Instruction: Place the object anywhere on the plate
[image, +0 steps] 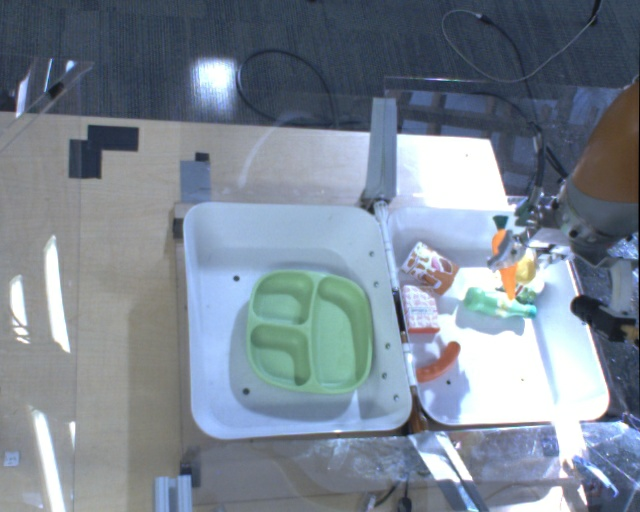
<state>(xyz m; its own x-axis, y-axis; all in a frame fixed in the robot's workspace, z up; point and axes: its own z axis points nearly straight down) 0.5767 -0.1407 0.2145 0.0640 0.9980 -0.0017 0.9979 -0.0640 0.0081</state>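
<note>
nearest the bottom of the frame, the front rim of the right bin (500, 418) sits on the tabletop (90, 330), and just above it a red sausage (438, 362) lies near the divider. further up are a red-and-white carton (420, 309), a patterned cup (428, 265) and a green bottle (497, 303). the hand (512, 262) hangs at the right side of this bin, over an orange carrot-like piece (509, 280) and something yellow (527, 268); whether it is open, closed or gripping anything i cannot tell. the green divided plate (308, 331) waits in the left bin (210, 300), well apart. to do this well, i judge the grasp should be secure before lifting clear of the divider, then lowered centrally over the plate.
</note>
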